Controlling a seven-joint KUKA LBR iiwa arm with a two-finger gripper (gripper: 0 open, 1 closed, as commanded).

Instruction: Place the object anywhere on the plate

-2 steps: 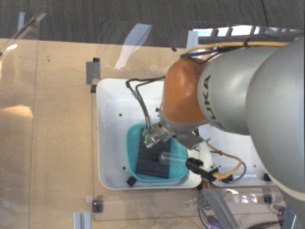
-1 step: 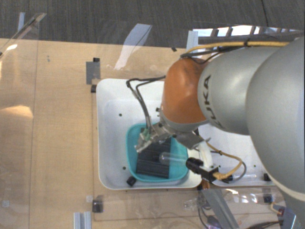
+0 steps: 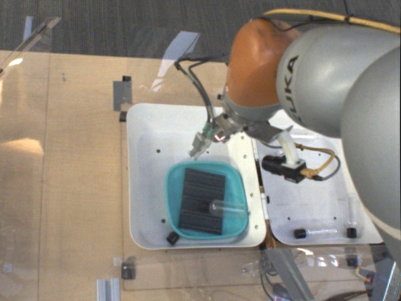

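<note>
Grey arm [image 3: 326, 68] reaching from 3 o'clock, claw [image 3: 202, 142] hovering at 12 o'clock above teal square plate [image 3: 174, 179]; claw spread or pressed, cannot tell.

The light is even and bright, from above. Pale glare patches lie on the worktop [image 3: 56, 168] at the left. The picture is slightly soft, and shadows are weak.

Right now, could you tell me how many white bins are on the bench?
2: the left bin holds the teal plate; the right bin sits beside it, partly hidden under the arm.
</note>
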